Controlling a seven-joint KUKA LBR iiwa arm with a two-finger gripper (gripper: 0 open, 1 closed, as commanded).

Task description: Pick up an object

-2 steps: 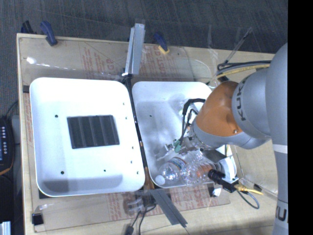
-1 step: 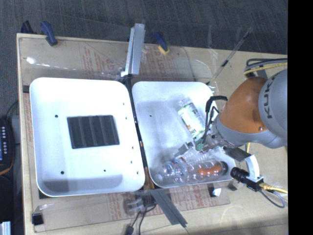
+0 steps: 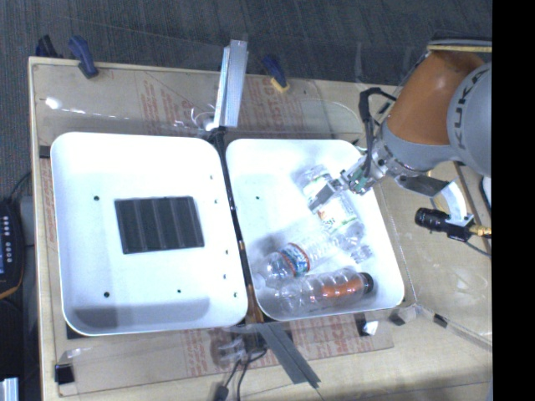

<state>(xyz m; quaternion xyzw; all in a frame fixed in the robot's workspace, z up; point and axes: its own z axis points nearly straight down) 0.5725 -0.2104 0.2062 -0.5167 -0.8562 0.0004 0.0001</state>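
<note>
The left bin (image 3: 75, 170) holds a dark ribbed panel (image 3: 159, 224). Clear plastic bottles (image 3: 322, 261) lie jumbled in the right bin (image 3: 259, 161); the gripper (image 3: 355, 180) hangs over its far right part, its grip on anything impossible to tell.

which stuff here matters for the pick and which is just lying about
Belongs to the job:
- two-finger gripper
- clear plastic bottles: upper, blue-labelled, orange-brown-capped
- right white bin

Lying about:
- left white bin with dark ribbed panel
- blue clamps
</note>
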